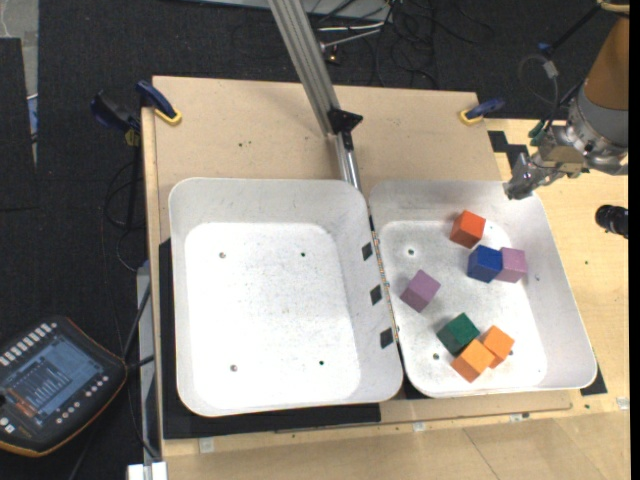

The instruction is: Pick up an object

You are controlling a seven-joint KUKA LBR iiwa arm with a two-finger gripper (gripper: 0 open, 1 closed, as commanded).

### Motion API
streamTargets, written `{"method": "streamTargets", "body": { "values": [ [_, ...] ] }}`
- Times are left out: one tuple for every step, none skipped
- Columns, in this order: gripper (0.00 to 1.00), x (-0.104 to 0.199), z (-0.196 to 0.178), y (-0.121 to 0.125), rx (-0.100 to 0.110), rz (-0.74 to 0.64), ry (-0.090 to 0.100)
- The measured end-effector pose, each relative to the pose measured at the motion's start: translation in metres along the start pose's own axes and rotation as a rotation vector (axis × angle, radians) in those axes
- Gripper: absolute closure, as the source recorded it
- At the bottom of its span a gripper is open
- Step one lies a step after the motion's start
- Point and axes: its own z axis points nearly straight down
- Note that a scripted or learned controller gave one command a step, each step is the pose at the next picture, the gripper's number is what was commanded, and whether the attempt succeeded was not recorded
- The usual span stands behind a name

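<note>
The right bin [560,298] holds several small cubes: an orange one [467,228] at the back, a blue one [484,263] touching a light purple one [513,265], a purple one [420,290] nearer the divider, and a green one [459,332] beside two orange ones [484,351] at the front. My gripper [521,181] hangs at the bin's back right corner, above the rim and apart from every cube. Nothing shows between its fingertips.
The left bin [200,208] lies beside the right one. A slanted metal pole [305,53] crosses the back of the bench. Clamps sit at the bench's back corners [155,101]. A teach pendant [50,383] lies at the lower left.
</note>
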Motion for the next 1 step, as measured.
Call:
{"method": "streamTargets", "body": {
  "values": [
    [1.0, 0.0002, -0.0053, 0.001, 0.005, 0.0, 0.001]
  ]
}}
